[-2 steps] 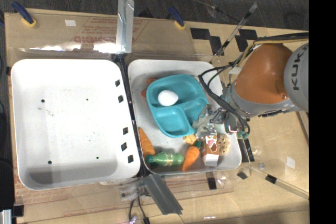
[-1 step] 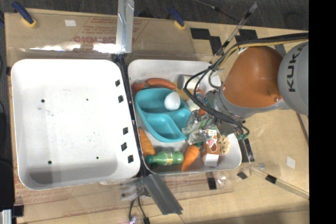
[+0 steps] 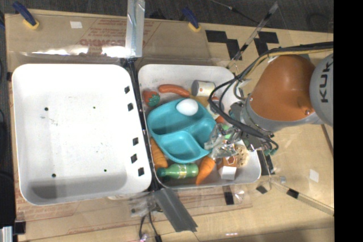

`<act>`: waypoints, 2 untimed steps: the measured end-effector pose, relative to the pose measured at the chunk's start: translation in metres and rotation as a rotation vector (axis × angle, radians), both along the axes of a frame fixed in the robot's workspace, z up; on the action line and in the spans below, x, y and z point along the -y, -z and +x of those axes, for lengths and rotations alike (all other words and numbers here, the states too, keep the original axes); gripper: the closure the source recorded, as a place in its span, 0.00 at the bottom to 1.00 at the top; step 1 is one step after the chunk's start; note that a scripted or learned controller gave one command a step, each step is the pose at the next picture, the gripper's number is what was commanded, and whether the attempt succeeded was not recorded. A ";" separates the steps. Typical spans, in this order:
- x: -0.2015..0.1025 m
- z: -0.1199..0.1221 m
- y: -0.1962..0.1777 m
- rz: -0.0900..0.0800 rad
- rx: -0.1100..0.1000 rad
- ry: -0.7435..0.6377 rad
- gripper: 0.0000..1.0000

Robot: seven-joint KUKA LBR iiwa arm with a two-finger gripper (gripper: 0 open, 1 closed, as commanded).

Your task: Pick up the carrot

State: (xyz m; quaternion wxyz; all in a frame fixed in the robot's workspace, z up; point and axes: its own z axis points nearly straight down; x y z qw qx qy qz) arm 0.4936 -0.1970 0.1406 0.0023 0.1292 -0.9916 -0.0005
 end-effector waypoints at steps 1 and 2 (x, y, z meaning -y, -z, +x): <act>-0.010 0.002 -0.026 -0.002 0.007 -0.208 1.00; -0.006 0.039 -0.066 -0.003 0.005 -0.490 1.00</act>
